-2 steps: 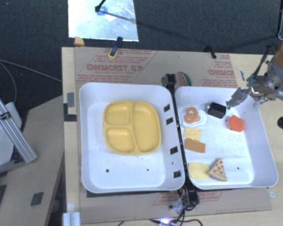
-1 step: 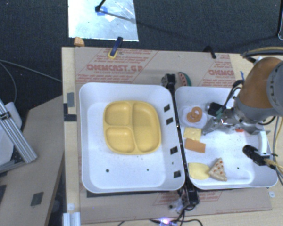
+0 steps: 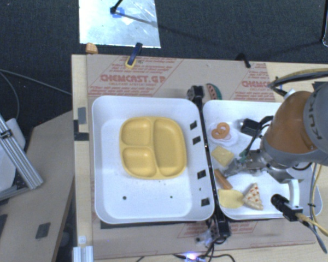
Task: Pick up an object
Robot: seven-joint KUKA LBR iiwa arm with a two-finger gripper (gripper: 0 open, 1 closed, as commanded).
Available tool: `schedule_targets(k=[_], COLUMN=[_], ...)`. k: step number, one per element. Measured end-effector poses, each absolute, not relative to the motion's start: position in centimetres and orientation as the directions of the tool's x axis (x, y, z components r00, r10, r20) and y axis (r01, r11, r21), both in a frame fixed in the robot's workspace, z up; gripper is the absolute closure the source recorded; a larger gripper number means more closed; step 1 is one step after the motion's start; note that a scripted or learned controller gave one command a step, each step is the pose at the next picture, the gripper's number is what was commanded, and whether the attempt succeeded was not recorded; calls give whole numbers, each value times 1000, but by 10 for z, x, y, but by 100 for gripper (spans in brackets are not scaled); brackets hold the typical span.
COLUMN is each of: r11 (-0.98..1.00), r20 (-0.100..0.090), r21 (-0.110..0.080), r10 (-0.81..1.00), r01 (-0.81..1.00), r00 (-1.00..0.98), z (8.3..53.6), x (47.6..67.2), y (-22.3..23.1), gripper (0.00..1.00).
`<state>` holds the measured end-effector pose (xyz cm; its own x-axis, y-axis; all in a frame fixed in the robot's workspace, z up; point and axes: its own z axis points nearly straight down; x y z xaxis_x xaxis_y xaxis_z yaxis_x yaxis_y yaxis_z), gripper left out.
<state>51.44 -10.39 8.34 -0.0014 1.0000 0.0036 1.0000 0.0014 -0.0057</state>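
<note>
The pale yellow cheese wedge (image 3: 222, 156) lies in the right bin (image 3: 317, 203) near its left wall, just at the tip of the gripper (image 3: 241, 164), at about ten o'clock from it. From that wedge, a sausage-like stick (image 3: 223, 179) sits at six o'clock, its long axis running from ten to four, and a pretzel on a small dish (image 3: 222, 131) at twelve. A pizza slice (image 3: 253, 197) and a yellow chip (image 3: 230, 199) lie lower. Whether the claw is spread or pressed together, I cannot tell. The yellow divided plate (image 3: 153, 147) rests in the left bin (image 3: 106, 201).
</note>
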Motion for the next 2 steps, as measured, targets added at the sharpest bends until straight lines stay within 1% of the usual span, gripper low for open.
schedule_targets(k=[1,2], r11=[0,11], r20=[0,2], r21=[4,9], r10=[1000,1000], r01=[1000,1000], r00=[0,-11], z=[95,190], x=[519,512], y=[-107,-39], gripper=[100,100])
